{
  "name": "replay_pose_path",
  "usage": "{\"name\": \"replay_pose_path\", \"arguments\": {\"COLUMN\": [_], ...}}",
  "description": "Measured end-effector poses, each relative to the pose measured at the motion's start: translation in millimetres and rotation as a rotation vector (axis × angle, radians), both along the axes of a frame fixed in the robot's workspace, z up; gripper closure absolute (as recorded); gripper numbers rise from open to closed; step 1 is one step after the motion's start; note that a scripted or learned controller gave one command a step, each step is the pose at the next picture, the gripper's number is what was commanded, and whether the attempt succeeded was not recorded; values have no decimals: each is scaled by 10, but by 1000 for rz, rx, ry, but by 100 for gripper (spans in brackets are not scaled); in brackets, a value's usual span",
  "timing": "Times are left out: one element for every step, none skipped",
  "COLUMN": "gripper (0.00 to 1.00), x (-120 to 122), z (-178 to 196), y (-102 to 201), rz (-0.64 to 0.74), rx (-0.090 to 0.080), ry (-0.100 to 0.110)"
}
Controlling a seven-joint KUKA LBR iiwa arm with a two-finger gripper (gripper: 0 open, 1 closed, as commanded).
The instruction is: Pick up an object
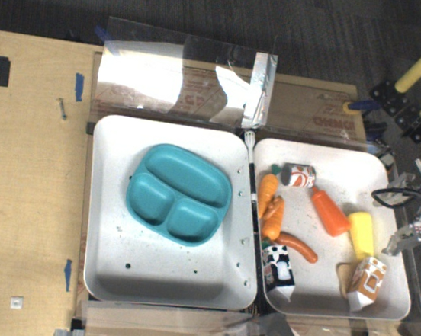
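Two white bins on a tan surface (14,199). Loose toy foods for picking, all lying inside the right bin (328,152):

- Against its left wall, an orange carrot (268,188), touching a second orange piece (273,218) just nearer the camera.
- At that wall's near end, a black-and-white carton (280,267).
- Toward its far left, a small can (299,175) on its side.
- Near its middle, an orange cylinder (330,214) lying at a slant, and a reddish sausage (298,246) nearer the camera.
- Toward its right side, a yellow block (361,233), just beside the cylinder.
- In its near right corner, an orange-and-white carton (366,280), tipped.

Pressed against the right bin's left wall, the left bin (107,250), with a teal divided plate (180,194) inside.

At the right bin's right rim, among dark cables, the gripper (411,232), apart from every item. Open or closed: cannot tell.
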State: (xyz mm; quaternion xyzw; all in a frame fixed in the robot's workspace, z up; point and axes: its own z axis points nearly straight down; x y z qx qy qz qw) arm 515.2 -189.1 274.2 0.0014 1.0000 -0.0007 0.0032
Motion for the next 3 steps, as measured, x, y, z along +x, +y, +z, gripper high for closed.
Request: {"name": "replay_pose_path", "arguments": {"gripper": [0,0,0], "x": [-359,544,1165], "z": [-1408,-1860,-1860], "y": [-217,-163,409], "rz": [-21,20,-117], "rx": [2,0,4], "ry": [7,-6,11]}}
